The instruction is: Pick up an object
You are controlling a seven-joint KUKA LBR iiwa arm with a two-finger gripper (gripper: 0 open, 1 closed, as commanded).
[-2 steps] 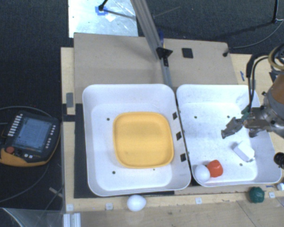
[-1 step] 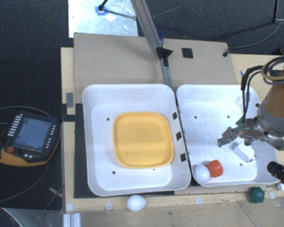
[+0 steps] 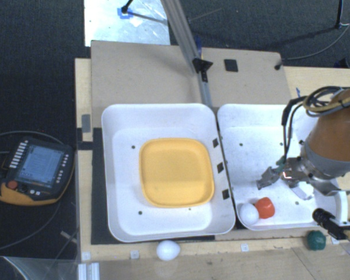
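A small orange object (image 3: 265,207) lies near the front edge of the right bin (image 3: 251,133), touching a white ball (image 3: 248,213) on its left. My gripper (image 3: 282,179) hangs over the right bin, a little above and to the right of those two in the view, with nothing visibly held. The arm's orange band (image 3: 333,136) sits at the bin's right side. A square yellow plate (image 3: 177,171) lies flat in the middle of the left bin (image 3: 119,156).
A white egg-shaped object (image 3: 168,250) rests on the bench in front of the left bin. A green ball (image 3: 316,240) lies outside the right bin's front right corner. A teach pendant (image 3: 34,169) sits far left. A metal pole (image 3: 184,31) slants down behind the bins.
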